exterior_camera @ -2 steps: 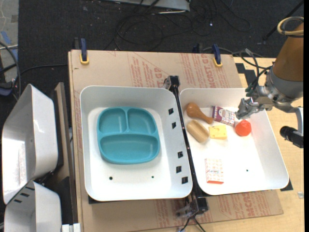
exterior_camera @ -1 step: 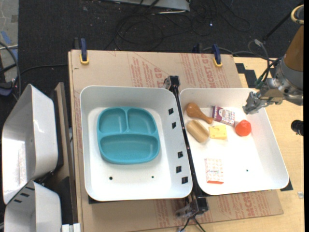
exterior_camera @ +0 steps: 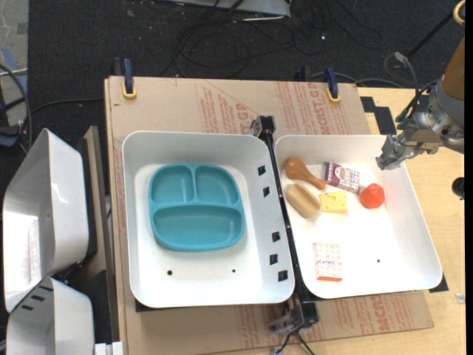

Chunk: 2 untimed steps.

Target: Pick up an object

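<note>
Tool: the grey metal tool (exterior_camera: 389, 160) hovers at the right bin's far right rim; how it is set cannot be told.
Right bin: the shallow glossy white plastic bin (exterior_camera: 399, 272) holds a round orange-red ball (exterior_camera: 372, 195), a tan bun-shaped piece (exterior_camera: 303, 200), a yellow block (exterior_camera: 333, 202), a purple carton (exterior_camera: 341, 176) and a flat white card (exterior_camera: 328, 261).
Left bin: a smooth teal three-compartment plastic tray (exterior_camera: 196, 205).

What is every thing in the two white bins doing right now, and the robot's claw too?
Blue divided plate: flat in the left bin, nothing on it.
Wooden drumstick: lying in the right bin.
Hot dog bun: lying beside the cheese block.
Purple box: lying flat.
Red ball: resting, untouched.
White card: flat, apart from the rest.
Gripper: over the right bin's far edge, holding nothing.
</note>
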Motion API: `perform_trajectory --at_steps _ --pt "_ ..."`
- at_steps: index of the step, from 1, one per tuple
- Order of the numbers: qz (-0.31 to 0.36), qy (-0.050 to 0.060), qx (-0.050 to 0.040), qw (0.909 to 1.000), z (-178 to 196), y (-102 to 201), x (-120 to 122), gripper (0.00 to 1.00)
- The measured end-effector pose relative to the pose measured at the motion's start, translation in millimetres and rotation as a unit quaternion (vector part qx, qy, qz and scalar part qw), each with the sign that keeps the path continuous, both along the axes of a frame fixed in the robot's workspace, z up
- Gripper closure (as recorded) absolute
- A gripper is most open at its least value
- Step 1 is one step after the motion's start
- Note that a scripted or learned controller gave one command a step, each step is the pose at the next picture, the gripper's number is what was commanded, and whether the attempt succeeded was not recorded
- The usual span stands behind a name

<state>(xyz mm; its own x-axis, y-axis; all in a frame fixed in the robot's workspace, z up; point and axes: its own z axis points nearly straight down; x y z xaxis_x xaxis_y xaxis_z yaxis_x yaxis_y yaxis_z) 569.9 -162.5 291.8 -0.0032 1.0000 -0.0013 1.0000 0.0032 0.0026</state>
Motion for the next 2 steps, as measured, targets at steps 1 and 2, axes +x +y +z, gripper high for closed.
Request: perform_trajectory --at_steps 1,2 --pt "0.002 0.001 0.0006 1.0 -2 53 5 1.0" --pt "0.002 0.002 0.0012 1.0 -6 100 12 1.0"
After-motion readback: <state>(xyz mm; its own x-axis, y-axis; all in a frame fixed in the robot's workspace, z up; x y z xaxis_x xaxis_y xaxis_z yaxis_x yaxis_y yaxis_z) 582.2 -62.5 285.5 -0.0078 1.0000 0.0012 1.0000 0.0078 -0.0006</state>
